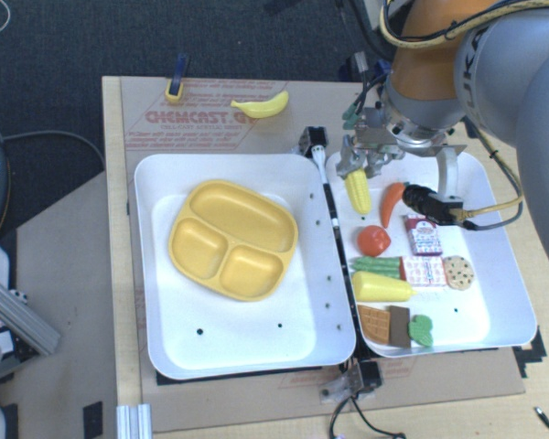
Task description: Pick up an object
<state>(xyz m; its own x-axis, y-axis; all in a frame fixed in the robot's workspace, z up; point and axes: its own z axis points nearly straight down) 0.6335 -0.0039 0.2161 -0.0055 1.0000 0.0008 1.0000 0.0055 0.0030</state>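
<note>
The claw [359, 165] hangs over the right bin [503, 273], at its 11 o'clock corner, just above the toy corn cob [357, 192]; I cannot tell its state.

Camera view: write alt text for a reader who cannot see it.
A grey and orange robot arm reaches in from the right, its gripper just above a toy corn cob in the right bin, which also holds other toy foods. The left bin holds a yellow divided plate; a toy banana lies on the board behind the bins.
</note>
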